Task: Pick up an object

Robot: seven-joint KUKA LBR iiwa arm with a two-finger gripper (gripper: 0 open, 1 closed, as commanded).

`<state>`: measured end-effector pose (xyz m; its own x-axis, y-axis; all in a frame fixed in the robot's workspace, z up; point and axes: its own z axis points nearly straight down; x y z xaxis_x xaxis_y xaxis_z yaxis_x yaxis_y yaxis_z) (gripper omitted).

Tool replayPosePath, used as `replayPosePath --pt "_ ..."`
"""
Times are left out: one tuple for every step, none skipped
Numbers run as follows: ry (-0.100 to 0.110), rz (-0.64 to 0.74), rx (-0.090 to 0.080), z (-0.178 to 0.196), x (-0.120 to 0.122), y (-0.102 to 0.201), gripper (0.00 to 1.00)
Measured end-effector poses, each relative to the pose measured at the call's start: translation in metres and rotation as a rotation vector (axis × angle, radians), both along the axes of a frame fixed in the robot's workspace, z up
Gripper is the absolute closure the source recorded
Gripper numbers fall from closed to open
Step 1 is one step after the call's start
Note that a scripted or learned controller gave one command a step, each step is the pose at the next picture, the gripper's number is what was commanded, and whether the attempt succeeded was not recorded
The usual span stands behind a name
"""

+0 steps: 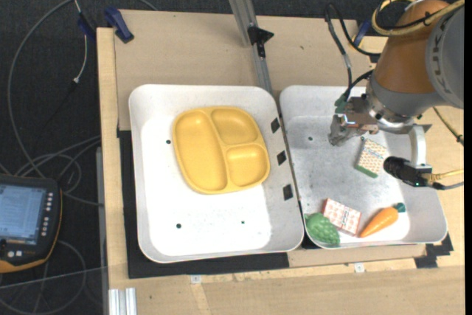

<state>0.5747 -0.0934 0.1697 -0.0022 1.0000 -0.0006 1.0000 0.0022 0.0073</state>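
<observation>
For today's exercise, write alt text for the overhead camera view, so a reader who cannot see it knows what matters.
A grey and orange robot arm's gripper hovers over the right white bin, which holds a small card packet, a patterned box, a toy carrot and a green vegetable. The left bin holds a yellow divided plate.

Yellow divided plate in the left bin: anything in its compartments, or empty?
Empty. All three compartments of the yellow divided plate show bare yellow; it lies flat in the left bin.
</observation>
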Motion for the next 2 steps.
replayPosePath --pt "0.001 -0.001 0.000 0.038 0.002 0.000 1.00" --pt "0.004 0.005 0.003 0.051 0.007 0.053 1.00"
